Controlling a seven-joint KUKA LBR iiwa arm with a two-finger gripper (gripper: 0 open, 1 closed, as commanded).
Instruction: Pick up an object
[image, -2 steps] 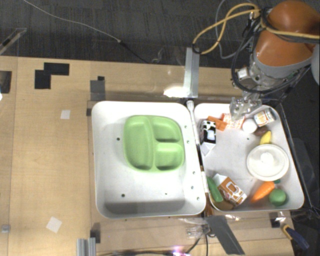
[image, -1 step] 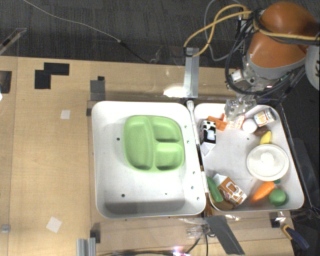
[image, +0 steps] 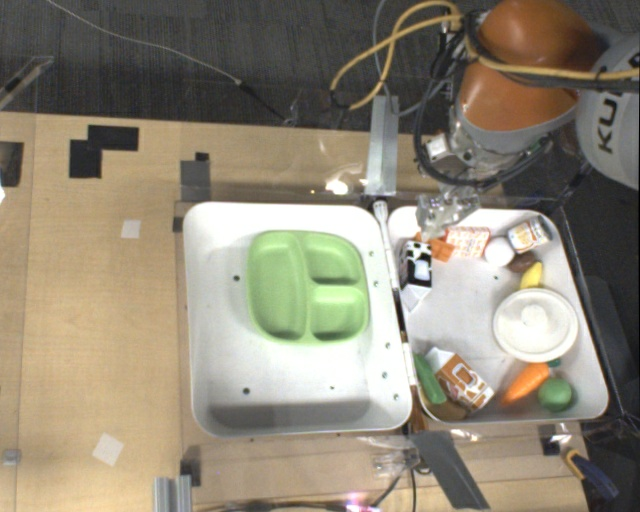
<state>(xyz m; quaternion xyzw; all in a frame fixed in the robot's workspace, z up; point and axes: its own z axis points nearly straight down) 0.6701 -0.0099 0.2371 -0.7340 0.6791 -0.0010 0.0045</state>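
jaws (image: 445, 212): metal, over right bin's back edge; apart or together, cannot tell
right bin (image: 590, 330): round white bowl (image: 535, 322), orange carrot (image: 525, 381), brown carton (image: 464, 382)
left bin (image: 215, 330): smooth green divided tray (image: 305, 285)

Rounded orange housing on the arm (image: 520, 60), a white-grey link with black lettering beside it, yellow and black cables looping off it, and a small silvery metal end effector (image: 445, 212) below
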